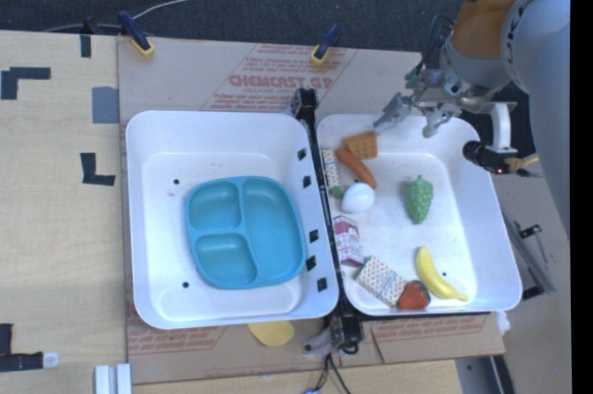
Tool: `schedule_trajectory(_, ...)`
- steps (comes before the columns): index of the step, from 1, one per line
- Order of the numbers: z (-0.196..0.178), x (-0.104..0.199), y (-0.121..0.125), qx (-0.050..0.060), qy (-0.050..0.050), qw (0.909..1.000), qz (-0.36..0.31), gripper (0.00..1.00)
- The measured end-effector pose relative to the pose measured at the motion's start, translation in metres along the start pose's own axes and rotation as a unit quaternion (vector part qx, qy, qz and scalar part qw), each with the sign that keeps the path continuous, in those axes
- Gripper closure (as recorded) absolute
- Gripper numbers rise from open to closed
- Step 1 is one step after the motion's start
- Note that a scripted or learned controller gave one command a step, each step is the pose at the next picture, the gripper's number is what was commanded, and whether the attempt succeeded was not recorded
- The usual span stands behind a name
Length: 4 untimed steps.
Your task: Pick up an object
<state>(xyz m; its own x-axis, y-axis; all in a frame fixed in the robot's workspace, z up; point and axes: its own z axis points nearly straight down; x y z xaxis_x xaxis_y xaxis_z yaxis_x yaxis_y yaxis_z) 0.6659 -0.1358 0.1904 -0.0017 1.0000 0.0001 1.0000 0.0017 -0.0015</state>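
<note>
My gripper (411, 120) hangs over the far edge of the right bin (482, 197), fingers spread open with nothing between them. Just below and left of it lies an orange waffle-like square (361, 145), with an orange carrot (357, 168) and a white egg (359, 197) nearer the camera. A green bunch of grapes (419, 197) sits mid-bin. At the front lie a banana (437, 274), a red strawberry (414, 295) and a patterned box (378, 278). A pink-and-white packet (347, 239) rests against the left wall.
The left bin (153, 197) holds a blue divided tray (246, 230). Black clips sit along the wall between the two bins (315, 197). A yellow disc (271, 332) lies on the cardboard in front of the left bin. The arm's grey body fills the upper right.
</note>
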Motion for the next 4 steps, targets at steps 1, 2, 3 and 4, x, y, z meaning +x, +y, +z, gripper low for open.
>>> schedule_trajectory(1,0.1046,0.0397,0.0030,-0.002,-0.003,1.0000,0.001,0.00)
schedule_trajectory(2,0.1049,0.0389,0.0027,-0.001,-0.002,1.0000,0.001,0.00)
schedule_trajectory(3,0.1049,0.0390,0.0027,-0.001,-0.003,1.0000,0.001,0.00)
schedule_trajectory(4,0.1050,0.0387,0.0028,-0.001,-0.002,1.0000,0.000,0.00)
